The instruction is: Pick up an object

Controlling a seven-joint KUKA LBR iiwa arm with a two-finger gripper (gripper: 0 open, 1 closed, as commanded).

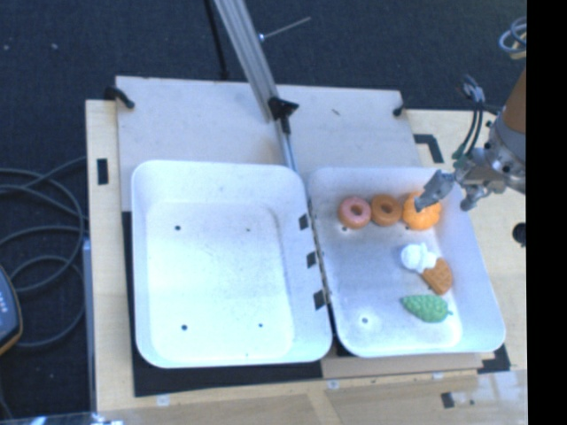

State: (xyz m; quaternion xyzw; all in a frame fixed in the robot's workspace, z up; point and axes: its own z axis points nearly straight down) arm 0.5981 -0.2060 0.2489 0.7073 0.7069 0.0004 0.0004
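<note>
My worktop (372,131) is a big pale board, and it sits on a dark floor. Two white bins rest on it side by side, touching in the middle. The left bin (221,264) is the bigger-looking one, with only a few small dark dots on its bottom. The right bin (372,277) has all the toys in it.

A long grey metal bar (248,47) leans in from the top and ends at a black clip near where the two bins meet. Some black cables (35,228) lie in loops on the floor at the left.

My arm (509,135) comes in from the right, over the far right corner of the right bin. My tool (452,190) hangs there, with one finger (434,189) pointing down-left at the orange ball (422,213) and the other finger (471,195) out by the bin's right rim. The two fingers are apart, and nothing is between them. The near finger looks like it is right at the top of the orange ball, but I cannot tell if it touches.

The orange ball is at the far right of a row along the back of the bin. Next to it is a brown donut (385,210), and next to that a pink donut (355,212). Nearer the front sits a green leafy toy (426,308). Between it and the ball are a small brown toy (438,277) and a little white toy (415,257), touching each other.
</note>
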